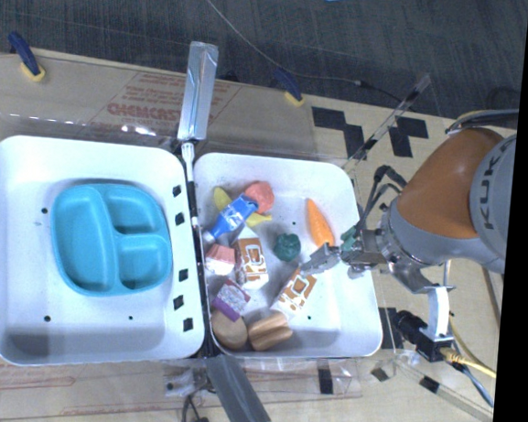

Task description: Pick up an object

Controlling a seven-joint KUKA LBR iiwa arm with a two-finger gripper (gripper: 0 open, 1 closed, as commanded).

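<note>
Right now the small orange-and-white printed packet [296,291] lies flat in the right white bin [358,307], just below the gripper [326,256]. Whether its fingers are apart or together, I cannot tell (they are too small and blurred). An orange plastic carrot [319,222] and a dark green round toy [287,245] are close, so the gripper may push them or slide off the flat packet.

KUKA arm [458,199]: grey body, fat orange band above the wrist.
Partial dark "KU" lettering on the grey shell by the right edge. Wrist narrows into grey metal hardware; gripper [326,256] is small, metallic grey.
</note>
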